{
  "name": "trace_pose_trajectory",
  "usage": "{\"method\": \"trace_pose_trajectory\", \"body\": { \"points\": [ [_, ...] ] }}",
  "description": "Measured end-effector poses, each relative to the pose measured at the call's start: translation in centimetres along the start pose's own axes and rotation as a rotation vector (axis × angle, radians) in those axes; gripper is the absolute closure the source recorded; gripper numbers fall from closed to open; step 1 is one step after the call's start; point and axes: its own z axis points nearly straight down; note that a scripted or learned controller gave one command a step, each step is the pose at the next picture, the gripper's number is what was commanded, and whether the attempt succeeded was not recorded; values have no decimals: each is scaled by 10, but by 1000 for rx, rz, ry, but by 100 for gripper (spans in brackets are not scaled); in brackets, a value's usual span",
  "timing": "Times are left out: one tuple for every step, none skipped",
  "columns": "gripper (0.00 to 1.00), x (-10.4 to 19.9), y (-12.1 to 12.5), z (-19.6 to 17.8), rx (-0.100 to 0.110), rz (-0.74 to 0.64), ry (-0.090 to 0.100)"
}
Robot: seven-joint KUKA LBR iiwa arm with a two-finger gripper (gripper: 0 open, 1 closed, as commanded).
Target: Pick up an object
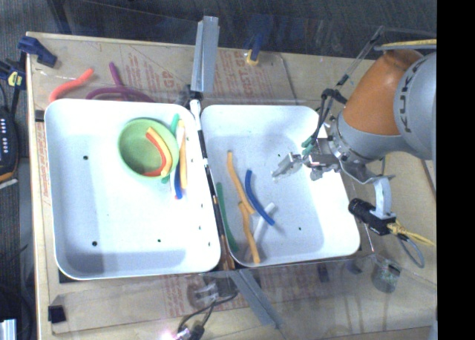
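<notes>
My gripper [284,166] hangs over the middle of the right bin [326,220], open, with nothing between its fingers. To its lower left, on the bin floor, lie a long orange stick [239,190], a curved blue stick [257,197] and a dark green stick [228,223] along the bin's left wall. The gripper is apart from all of them. In the left bin [96,220] a green bowl [141,149] holds red and yellow sticks [159,145]. Yellow and blue sticks [180,171] lie by its right side.
Outside the bins, at the back left of the bench, lie an orange stick [70,86] and a purple loop [119,93]. Blue clamps [37,50] sit on the bench's back edge. A metal bar [205,53] stands behind the gap between the bins.
</notes>
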Motion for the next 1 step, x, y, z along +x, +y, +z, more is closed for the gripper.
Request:
{"method": "trace_pose_trajectory", "body": {
  "points": [
    [0,74,-6,93,0,-106,-2]
  ]
}}
